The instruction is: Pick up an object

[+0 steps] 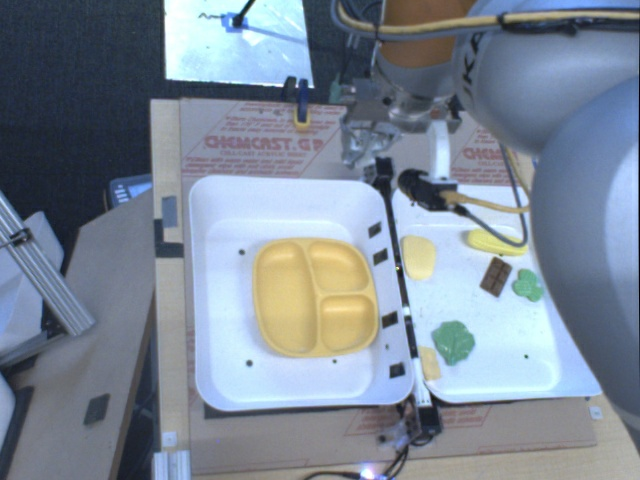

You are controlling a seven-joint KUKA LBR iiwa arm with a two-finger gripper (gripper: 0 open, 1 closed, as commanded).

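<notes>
Nearest, a green toy lies well below the gripper, whose grasp state I cannot tell.

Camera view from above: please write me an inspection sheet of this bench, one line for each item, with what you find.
Surface: bench of brown board with red printing, bearing two white bins side by side.
Job's things: right bin holds a pale yellow piece, a yellow piece, a brown block, a small green piece, a larger green piece and a small yellow piece at the divider.
Clutter: left bin holds a yellow divided plate.
Claw: claw sits above the far edge of the bins; state cannot be told.
Cables: yellow cable runs over the right bin's far end.
Surroundings: shiny sheet behind the bench.
</notes>
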